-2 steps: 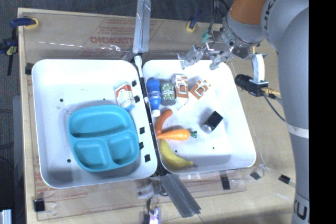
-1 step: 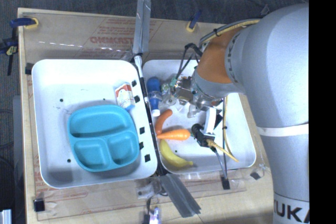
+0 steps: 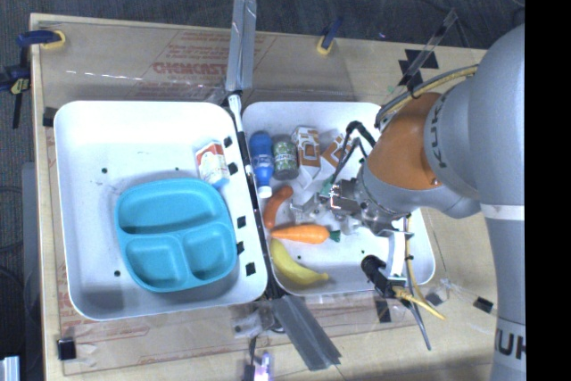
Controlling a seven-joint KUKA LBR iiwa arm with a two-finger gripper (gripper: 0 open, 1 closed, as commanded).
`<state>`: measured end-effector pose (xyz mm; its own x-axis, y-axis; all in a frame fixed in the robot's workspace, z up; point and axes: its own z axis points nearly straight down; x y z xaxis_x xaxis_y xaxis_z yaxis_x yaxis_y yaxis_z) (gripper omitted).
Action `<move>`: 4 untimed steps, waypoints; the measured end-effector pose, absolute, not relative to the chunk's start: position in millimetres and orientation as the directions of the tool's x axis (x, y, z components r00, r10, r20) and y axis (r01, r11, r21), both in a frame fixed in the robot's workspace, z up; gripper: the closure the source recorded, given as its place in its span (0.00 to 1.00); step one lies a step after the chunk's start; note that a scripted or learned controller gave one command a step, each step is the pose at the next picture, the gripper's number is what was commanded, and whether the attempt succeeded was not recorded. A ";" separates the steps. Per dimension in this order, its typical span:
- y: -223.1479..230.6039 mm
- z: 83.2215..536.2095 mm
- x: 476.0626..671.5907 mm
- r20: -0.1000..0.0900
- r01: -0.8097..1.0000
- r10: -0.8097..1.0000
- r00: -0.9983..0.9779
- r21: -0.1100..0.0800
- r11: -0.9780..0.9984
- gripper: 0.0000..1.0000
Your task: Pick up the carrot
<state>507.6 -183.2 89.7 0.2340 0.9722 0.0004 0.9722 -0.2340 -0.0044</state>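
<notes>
Carrot (image 3: 301, 235): lies flat in the right bin (image 3: 419, 268), above the banana (image 3: 297, 267).
Jaws: hang just right of the carrot.
Left bin (image 3: 85, 192): blue tray (image 3: 176, 233).

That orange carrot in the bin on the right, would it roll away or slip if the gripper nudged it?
The carrot looks rounded and tapered, so a nudge would likely roll it in a curve. Its smooth, glossy look suggests it may slip. The banana lying beside it would probably stop it on that side.
</notes>
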 end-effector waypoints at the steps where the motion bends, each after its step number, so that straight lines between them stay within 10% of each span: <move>1: -183.1 97.3 508.2 -0.001 0.974 0.974 0.227 -0.006 -0.227 1.00; 2: -183.0 97.4 508.3 -0.002 0.974 0.974 0.228 -0.005 -0.228 0.00; 3: -137.6 90.8 477.5 -0.005 0.987 0.987 -0.161 0.001 0.161 0.00; 4: -136.7 98.3 478.7 -0.004 0.986 0.986 -0.167 0.000 0.167 1.00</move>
